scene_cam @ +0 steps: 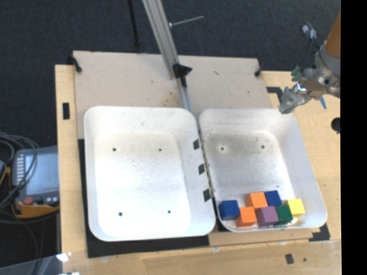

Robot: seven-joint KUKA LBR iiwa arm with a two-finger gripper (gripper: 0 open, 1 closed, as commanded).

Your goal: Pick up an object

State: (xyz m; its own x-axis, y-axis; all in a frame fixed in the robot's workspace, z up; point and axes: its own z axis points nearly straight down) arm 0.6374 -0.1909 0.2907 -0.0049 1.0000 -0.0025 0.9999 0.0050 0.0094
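Several small coloured blocks lie packed together at the near edge of the right bin (pixel 287 130): a blue block (pixel 229 208), an orange block (pixel 257 199), a second blue block (pixel 273 197), a yellow block (pixel 296 206), another orange block (pixel 247 215), a purple block (pixel 266 215) and a green block (pixel 284 213). My gripper (pixel 288 102) hangs at the right bin's far right corner, well away from the blocks. Nothing shows between its fingers.
The left bin (pixel 140 173) lies beside the right one. A slanted aluminium post (pixel 162 30) rises behind the bins, and a brown board (pixel 166 79) lies under them. A pendant with cables (pixel 31 179) lies at the left.
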